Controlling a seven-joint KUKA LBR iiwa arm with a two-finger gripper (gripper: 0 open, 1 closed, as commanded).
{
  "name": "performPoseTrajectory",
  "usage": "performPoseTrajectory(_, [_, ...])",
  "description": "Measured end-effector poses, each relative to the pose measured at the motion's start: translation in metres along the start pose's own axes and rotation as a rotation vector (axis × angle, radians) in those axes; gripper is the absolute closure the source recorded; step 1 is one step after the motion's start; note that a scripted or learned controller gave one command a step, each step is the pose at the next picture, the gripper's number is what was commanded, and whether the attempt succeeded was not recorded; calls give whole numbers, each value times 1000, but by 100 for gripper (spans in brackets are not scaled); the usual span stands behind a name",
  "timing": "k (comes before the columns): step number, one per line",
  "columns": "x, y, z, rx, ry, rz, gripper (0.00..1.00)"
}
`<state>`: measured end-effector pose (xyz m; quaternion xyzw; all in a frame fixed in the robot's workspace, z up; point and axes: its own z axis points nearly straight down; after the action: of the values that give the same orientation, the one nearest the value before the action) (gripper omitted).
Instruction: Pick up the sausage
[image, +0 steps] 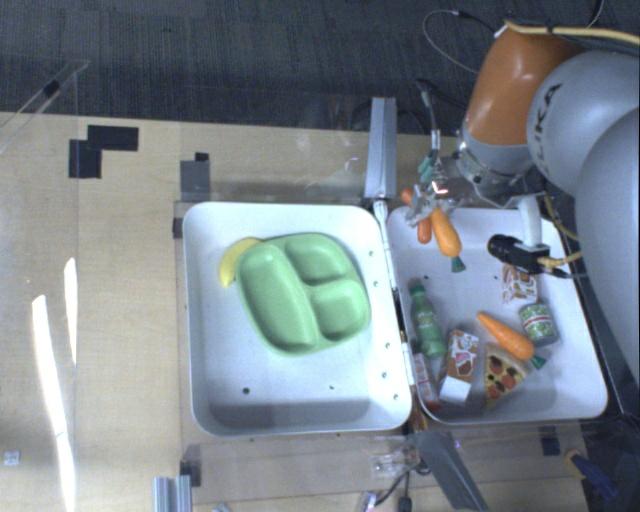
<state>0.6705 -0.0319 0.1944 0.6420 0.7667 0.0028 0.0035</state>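
Observation:
The sausage (424, 231) is a short red-orange piece in the far left corner of the right bin (580, 400). A carrot (446, 240) with a green tip lies right beside it, on its right. My gripper (431, 205) hangs directly over the sausage's upper end, very close to it or touching it. The view does not show whether the sausage is gripped.
The right bin also holds a green bottle (427, 320), a second carrot (505, 336), a small can (537, 322), a pizza slice (503, 376), a carton (462, 352) and a packet (518, 288). In the left bin (215, 400) a green divided plate (300, 290) lies over a banana (233, 262).

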Motion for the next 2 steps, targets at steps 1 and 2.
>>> performPoseTrajectory(1, [68,12,-21,2,1,92,100])
performPoseTrajectory(2, [156,13,-65,1,2,218,100])
